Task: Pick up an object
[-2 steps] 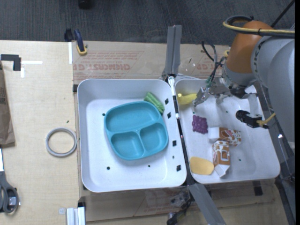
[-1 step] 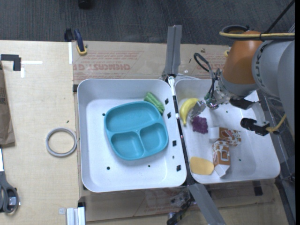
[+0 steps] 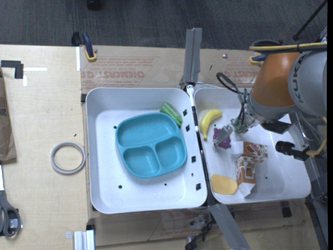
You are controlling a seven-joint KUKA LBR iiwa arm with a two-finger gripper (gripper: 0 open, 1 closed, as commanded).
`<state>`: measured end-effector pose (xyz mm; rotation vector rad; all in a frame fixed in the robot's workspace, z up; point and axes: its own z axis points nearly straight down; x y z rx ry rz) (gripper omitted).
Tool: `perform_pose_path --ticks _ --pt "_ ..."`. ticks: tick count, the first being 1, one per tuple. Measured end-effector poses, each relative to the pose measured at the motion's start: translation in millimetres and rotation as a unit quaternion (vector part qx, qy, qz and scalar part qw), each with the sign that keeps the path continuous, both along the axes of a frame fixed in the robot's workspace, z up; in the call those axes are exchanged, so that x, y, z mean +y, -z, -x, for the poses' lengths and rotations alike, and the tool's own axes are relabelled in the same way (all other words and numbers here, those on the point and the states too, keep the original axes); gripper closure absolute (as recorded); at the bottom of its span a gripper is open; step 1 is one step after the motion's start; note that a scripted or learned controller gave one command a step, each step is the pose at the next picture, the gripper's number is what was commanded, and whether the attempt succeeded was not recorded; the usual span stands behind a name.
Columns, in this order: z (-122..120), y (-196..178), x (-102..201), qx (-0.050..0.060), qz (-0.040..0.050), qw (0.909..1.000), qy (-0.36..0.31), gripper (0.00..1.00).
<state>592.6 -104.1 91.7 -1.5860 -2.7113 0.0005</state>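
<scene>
Gripper [image 3: 225, 134] is low in the right white bin [image 3: 276, 189], centre-right of frame, just right of the curved yellow plastic banana [image 3: 209, 122]. Its tip sits on or against a small purple lumpy object [image 3: 224, 142]. I read this as the descent or grasp stage; nothing looks lifted, so I judge the pick not yet done.

Other candidates, all resting on the bin floor lower in frame:
- crumpled orange-and-white printed packet [image 3: 248, 165]
- flat yellow-orange oval piece [image 3: 224, 184]

Left white bin [image 3: 99, 155] holds a turquoise three-compartment plastic tray [image 3: 151, 145], with a green ridged item [image 3: 171, 113] at the tray's upper right edge.

Hard to make out: the gripper tip is small and blurred into the purple object, so I cannot tell whether it is grasping, clenched or released. The arm's orange band [image 3: 276, 79] and cables cover the bin's upper right corner.
</scene>
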Motion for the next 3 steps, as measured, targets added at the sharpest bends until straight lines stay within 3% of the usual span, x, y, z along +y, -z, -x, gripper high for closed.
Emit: perform_pose_path --ticks 1,2,3 --pt "0 -9 -1 -0.001 0.0001 1.0 0.003 1.0" --pt "-8 -1 -82 -0.001 0.0009 0.9958 0.091 1.0" --pt "-46 -1 -103 -0.002 0.0012 0.9989 0.047 1.0"
